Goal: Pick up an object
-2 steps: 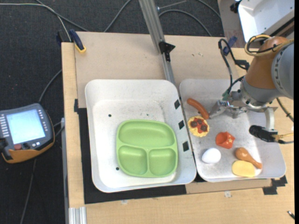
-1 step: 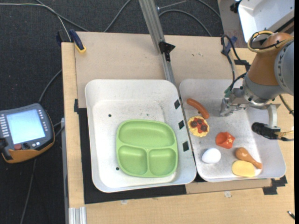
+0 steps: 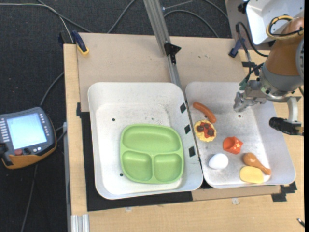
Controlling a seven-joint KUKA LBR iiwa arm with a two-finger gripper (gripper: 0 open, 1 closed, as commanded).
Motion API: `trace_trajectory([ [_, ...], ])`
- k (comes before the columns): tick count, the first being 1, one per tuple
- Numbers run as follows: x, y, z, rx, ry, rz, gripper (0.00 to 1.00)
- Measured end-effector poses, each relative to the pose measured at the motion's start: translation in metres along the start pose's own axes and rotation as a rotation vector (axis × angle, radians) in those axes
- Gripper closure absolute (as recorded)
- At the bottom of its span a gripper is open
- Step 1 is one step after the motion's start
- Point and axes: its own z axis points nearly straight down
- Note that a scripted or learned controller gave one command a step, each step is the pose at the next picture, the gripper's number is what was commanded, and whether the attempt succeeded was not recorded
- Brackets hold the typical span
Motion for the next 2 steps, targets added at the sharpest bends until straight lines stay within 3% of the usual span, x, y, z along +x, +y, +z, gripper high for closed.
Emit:
trace_trajectory([
  [2, 0.007, -0.004, -0.101, -0.002, -0.001, 0.000, 1.00],
])
